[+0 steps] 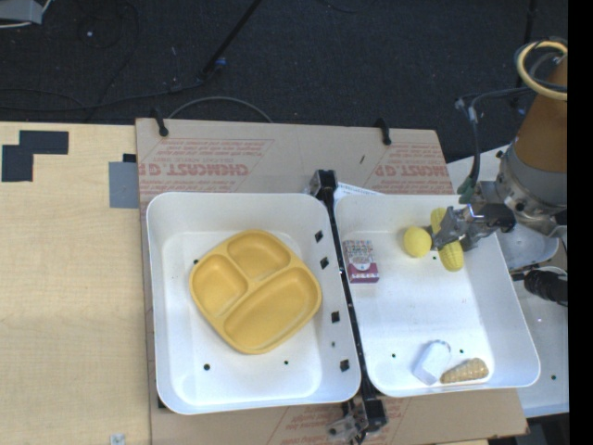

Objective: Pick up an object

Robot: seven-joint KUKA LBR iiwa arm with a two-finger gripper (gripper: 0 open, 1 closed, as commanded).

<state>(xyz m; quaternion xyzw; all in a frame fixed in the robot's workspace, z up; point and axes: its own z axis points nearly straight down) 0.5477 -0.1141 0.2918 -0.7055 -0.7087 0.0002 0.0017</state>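
The pincer [456,233] sits at the frame's right, low in the right bin [519,336]; whether it is apart or together I cannot tell; 2 yellow pieces [451,256] flank it, a yellow ball [417,242] just left; a closing grasp may nudge these round things aside.

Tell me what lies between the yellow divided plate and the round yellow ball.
In the camera view, the black divider between the bins and a small pink-and-white box lie between the yellow divided plate and the round yellow ball.

Even overhead light, bright on my white bins [176,248]; soft short shadows; floor [278,44] behind dim; slightly soft focus, no glare.
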